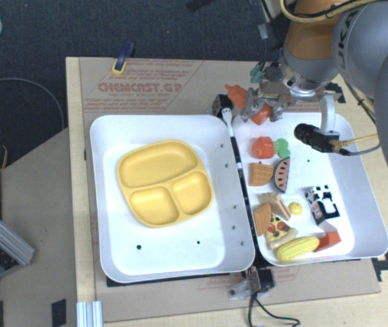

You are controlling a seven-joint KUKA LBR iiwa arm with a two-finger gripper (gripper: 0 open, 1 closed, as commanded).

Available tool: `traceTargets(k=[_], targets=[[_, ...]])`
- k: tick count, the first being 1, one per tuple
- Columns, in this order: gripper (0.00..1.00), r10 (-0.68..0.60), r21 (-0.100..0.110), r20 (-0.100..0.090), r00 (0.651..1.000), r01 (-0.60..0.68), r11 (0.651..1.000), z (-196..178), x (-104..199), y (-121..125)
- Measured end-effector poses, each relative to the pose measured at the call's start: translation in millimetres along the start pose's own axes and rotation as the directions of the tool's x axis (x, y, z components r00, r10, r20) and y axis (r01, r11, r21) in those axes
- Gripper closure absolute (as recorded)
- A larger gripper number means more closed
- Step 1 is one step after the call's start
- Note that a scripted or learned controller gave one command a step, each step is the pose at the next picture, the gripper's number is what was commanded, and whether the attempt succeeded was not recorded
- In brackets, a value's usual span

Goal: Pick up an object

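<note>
My gripper (pixel 263 109) hangs over the far left corner of the right bin (pixel 357 182). Its fingers are shut on a small orange-red toy piece (pixel 261 114), which sits between the fingertips; an orange end (pixel 235 91) sticks out to the left. Below it in the bin lie a red toy with a green leaf (pixel 265 147), a watermelon slice (pixel 282 174), a brown waffle square (pixel 261 174), a pizza slice (pixel 265 221), a yellow corn-like piece (pixel 297 248), a red block (pixel 329 239) and a black-and-white item (pixel 322 204).
The left bin (pixel 105 203) holds a yellow divided plate (pixel 163 182). A black part with a cable (pixel 314 137) juts from the arm over the right bin's far side. The ridge between the bins (pixel 238 176) runs just left of the gripper.
</note>
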State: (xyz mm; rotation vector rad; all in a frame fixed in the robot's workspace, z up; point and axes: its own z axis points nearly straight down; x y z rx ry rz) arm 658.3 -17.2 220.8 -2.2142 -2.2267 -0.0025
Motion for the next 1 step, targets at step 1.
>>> traceTargets(k=[1], targets=[[1.0, 0.004, 0.0, 0.002, 1.0, -0.004, 1.0, 5.9, 4.1, 3.6]])
